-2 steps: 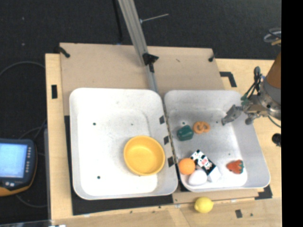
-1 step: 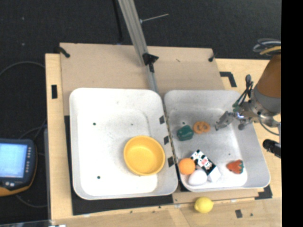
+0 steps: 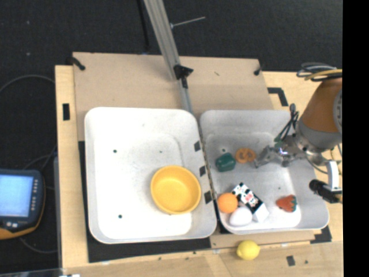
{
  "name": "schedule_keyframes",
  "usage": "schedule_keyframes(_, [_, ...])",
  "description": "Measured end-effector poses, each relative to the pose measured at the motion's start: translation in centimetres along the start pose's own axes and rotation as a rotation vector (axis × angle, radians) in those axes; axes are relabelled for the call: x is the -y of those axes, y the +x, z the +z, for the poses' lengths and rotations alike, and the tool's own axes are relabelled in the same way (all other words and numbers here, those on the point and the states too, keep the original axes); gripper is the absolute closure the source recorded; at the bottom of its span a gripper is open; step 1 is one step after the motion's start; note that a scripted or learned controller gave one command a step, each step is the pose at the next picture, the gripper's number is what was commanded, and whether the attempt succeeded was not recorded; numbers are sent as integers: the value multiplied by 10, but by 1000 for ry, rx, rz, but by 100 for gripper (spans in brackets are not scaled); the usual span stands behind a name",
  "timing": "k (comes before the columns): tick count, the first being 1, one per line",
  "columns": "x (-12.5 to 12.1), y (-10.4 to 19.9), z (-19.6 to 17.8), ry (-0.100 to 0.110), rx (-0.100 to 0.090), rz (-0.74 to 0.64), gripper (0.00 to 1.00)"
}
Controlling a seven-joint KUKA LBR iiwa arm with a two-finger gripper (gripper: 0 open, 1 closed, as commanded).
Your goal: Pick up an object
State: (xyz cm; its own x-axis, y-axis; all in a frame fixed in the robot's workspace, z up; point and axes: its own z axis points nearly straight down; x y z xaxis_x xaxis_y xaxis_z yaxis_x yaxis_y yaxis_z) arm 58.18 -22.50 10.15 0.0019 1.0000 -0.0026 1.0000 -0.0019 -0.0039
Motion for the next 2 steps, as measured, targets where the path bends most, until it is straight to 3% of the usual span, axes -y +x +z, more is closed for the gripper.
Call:
schedule_keyframes(1, [-2,-1,-14,-8,0,1,100])
schedule_keyframes(2, [-3,0,-75,-6,-2,-5,100])
